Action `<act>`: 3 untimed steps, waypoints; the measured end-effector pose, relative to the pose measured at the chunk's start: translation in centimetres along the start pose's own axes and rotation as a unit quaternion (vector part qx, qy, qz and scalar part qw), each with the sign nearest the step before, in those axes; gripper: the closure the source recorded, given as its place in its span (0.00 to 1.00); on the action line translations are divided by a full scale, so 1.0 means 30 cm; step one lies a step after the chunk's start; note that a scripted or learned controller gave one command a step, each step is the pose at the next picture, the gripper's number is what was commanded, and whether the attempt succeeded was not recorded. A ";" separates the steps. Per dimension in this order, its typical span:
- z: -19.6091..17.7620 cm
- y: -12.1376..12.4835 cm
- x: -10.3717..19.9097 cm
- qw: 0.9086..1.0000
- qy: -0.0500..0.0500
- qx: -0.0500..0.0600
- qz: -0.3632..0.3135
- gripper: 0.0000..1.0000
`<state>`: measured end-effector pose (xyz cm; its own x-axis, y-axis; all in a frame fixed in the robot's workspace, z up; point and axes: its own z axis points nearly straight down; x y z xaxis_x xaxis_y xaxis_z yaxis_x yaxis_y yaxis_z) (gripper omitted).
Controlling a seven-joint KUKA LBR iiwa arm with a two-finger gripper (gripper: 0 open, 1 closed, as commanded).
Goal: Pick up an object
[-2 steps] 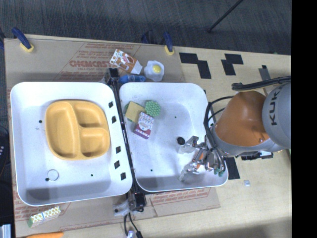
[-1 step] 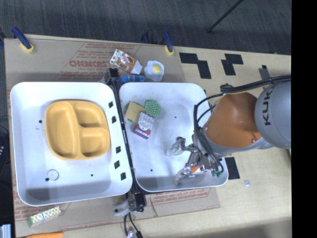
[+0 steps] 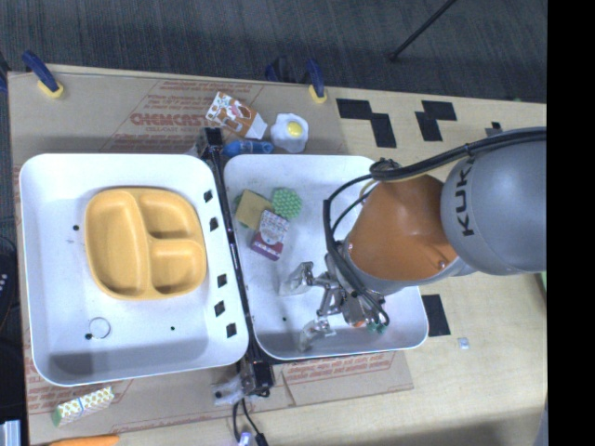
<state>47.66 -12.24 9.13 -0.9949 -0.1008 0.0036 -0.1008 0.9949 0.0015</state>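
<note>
My gripper (image 3: 305,305) is low in the right bin (image 3: 409,328), in its front half, and stands open; bare white floor shows between its two metal fingers (image 3: 297,279). Three small items lie at the back left of this bin, apart from the gripper: a yellow block (image 3: 248,207), a green dotted piece (image 3: 287,202) and a pink and white packet (image 3: 270,234). The packet is closest, a short way up and left of the fingers. The arm's orange band (image 3: 400,230) and grey body cover the bin's right side.
The left bin (image 3: 42,249) holds a yellow divided tray (image 3: 144,242). Behind the bins lie a snack packet (image 3: 228,111), a blue item (image 3: 246,147) and a yellow and white object (image 3: 291,130). A wrapped candy (image 3: 84,402) lies at the front left.
</note>
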 end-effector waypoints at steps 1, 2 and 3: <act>0.000 0.099 -0.033 0.991 -0.002 0.001 -0.133 0.00; -0.020 0.056 -0.247 0.941 -0.002 0.001 -0.339 0.00; 0.000 0.042 -0.085 0.895 0.000 0.000 -0.446 0.00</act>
<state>50.06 -10.73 9.13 -0.5190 -0.8548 0.0015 -0.8548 0.5190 0.0033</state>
